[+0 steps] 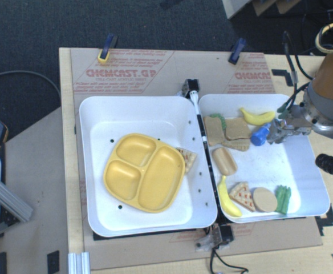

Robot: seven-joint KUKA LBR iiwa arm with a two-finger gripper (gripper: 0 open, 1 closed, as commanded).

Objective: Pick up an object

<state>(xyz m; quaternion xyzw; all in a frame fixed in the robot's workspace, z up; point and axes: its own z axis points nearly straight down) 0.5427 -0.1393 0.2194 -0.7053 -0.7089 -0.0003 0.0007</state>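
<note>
Two white bins side by side on the bench; left bin (92,119) carries a yellow divided plate (143,171) at its centre, with a small cracker-like wedge (186,157) touching the plate's rim at about 2 o'clock. Right bin (317,193) holds the toy food. Gripper (279,131) enters from 3 o'clock and sits low over the bin's upper right part; whether the pincer is spread or pressed together cannot be told from this angle. A blue object (259,136) lies just beside the gripper, at its 9 o'clock, possibly touching, not clearly between anything. A banana (256,116) lies at the blue object's 12 o'clock. Tan bread slices (226,131) at bin's 10 o'clock with a green piece (216,117) at their top edge. A bread roll (224,161) near bin centre-left. Along 6 o'clock: second banana (227,200), pizza slice (242,196), round cookie (264,199), green vegetable (283,198).
</note>
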